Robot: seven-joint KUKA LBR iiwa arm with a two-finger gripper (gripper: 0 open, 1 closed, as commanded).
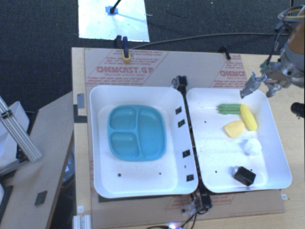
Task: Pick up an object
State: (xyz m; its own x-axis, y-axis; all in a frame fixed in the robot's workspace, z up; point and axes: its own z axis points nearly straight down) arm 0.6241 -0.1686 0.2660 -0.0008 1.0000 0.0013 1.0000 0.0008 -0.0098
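Observation:
The right bin (209, 173) holds a corn cob with a yellow body (248, 117) and green husk end (229, 109), a small yellow lump (234, 129), a white crumpled piece (252, 147) and a black block (244, 175). My gripper (260, 85) hangs at the bin's far right corner, above and to the right of the corn. Its two fingers stand apart, open, with nothing between them.
The left bin (102, 175) bears a blue divided plate (137, 132). Black clips run along the seam between the bins (187, 142). A blue-and-yellow clamp (125, 48) sits at the board's far edge, and a cable (200, 36) crosses behind.

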